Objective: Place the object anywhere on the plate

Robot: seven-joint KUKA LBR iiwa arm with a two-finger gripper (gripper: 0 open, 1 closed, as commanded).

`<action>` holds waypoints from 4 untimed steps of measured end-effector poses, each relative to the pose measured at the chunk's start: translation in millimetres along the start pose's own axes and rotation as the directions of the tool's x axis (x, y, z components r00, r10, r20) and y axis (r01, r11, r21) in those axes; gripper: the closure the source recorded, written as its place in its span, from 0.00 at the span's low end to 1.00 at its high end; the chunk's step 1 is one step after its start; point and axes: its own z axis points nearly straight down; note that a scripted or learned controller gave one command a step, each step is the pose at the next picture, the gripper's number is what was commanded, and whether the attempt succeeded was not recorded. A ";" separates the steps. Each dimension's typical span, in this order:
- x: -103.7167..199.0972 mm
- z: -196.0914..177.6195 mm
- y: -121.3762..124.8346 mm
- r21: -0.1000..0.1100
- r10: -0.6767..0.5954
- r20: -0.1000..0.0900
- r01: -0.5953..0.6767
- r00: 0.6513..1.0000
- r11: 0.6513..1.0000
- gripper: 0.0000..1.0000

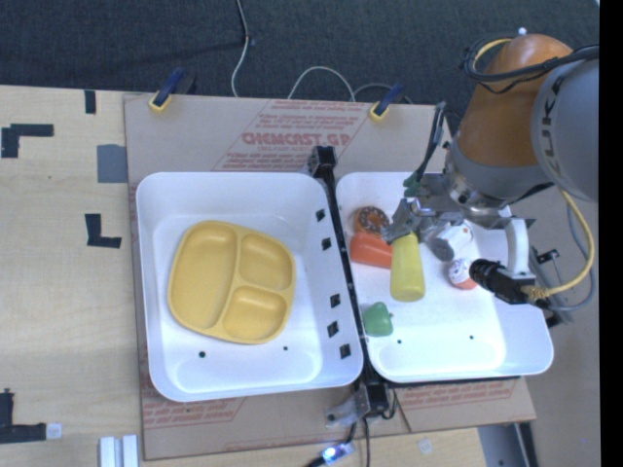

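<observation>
One yellow plate (232, 281), two white bins, several toys at frame right.
The gripper (417, 224) hovers just above the yellow bottle (407, 268); its grasp cannot be told.

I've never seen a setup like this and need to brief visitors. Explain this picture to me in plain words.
This is one photo from a fixed camera above a bench, looking down at a slant. The grey and orange machine on the right is a robot arm; its gripper hangs over the right white bin. I cannot tell whether it holds anything.

In that bin lie toy foods: a yellow piece shaped like a corn cob, an orange carrot-like piece, a small green piece, a round brown item and a small red and white one.

The left white bin holds a yellow plate with three compartments, with nothing on it yet.
</observation>
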 end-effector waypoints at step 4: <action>191.4 25.7 30.9 0.000 0.003 0.001 -0.003 1.000 1.000 1.00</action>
